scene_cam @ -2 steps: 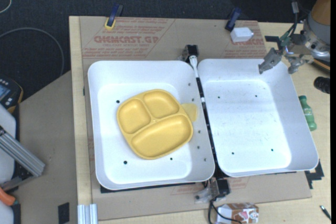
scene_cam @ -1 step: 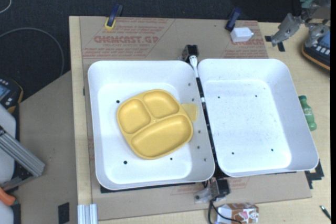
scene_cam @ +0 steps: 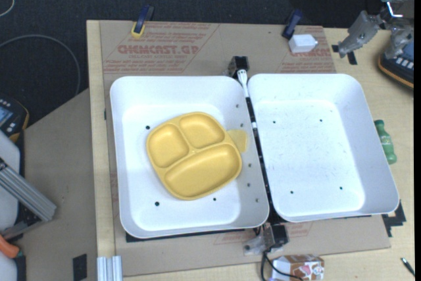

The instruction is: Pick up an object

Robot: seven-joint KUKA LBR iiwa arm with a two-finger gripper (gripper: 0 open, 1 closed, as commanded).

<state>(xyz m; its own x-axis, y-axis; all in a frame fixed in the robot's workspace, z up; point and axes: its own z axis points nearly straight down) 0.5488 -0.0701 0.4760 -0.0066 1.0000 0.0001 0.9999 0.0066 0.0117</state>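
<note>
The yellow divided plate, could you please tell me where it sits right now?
The yellow divided plate lies in the left white bin in the camera view, near the divider beside the right white bin.

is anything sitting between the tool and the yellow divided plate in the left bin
Nothing visible does. The yellow divided plate lies alone in the left bin, nothing on top of it. The tool sits at the upper right, past the right bin; only that bin and the low rims lie between.
</note>
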